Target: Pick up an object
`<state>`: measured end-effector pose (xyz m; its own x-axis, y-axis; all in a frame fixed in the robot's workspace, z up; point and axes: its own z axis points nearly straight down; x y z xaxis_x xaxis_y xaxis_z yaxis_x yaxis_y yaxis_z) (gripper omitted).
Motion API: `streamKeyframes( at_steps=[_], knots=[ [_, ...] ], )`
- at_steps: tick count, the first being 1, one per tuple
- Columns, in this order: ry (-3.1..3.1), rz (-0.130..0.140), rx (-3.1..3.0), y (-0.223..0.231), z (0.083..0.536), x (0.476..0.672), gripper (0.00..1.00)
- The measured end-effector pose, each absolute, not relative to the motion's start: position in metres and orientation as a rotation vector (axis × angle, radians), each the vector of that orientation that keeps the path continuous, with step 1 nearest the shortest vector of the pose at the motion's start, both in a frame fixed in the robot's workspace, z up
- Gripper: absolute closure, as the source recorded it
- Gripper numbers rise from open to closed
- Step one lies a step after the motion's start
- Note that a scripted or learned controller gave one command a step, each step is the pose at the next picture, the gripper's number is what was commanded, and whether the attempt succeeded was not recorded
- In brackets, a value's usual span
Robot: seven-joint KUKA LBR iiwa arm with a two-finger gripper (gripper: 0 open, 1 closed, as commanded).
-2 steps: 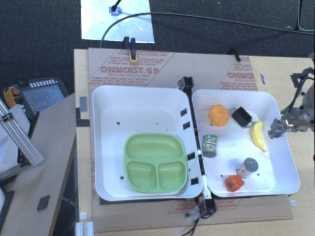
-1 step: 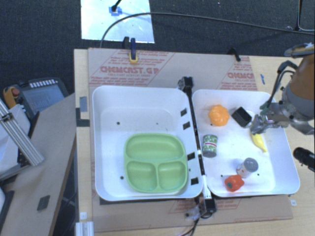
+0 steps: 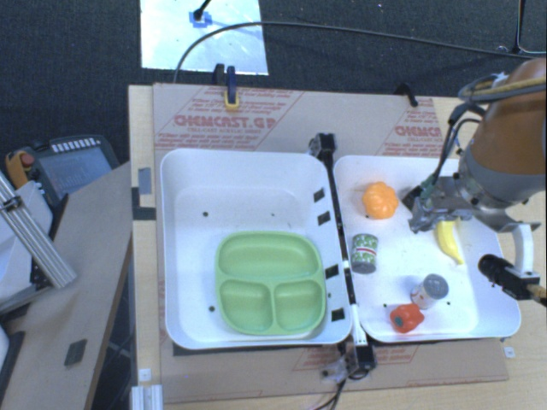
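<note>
The right bin [image 3: 487, 314] holds several small objects. An orange fruit [image 3: 380, 200] lies near its back left. A green and white can [image 3: 364, 253] stands by the divider. A yellow banana [image 3: 449, 241] lies toward the right. A small grey-capped bottle [image 3: 430, 289] and a red pepper [image 3: 407, 317] sit near the front. My gripper [image 3: 427, 210] hangs low over the bin between the orange fruit and the banana, right at the banana's upper end. The arm's grey and orange wrist [image 3: 508, 148] rises behind it at the right.
The left bin [image 3: 192, 229] holds a green three-compartment plate [image 3: 269, 282]. A black divider clip strip [image 3: 333, 220] runs between the bins. A black part of the arm [image 3: 506, 276] juts over the right bin's right rim. Cables cross the bench behind.
</note>
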<state>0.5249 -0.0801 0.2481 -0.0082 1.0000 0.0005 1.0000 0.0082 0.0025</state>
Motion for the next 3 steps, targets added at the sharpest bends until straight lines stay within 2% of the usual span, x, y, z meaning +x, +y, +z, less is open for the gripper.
streamKeyframes(
  at_steps=[1, 3],
  knots=[
    [2.231, 0.004, 2.211, -0.034, 0.239, 0.544, 1.00],
    [2.232, 0.004, 2.211, 0.071, 0.216, 0.564, 1.00]
  ],
)
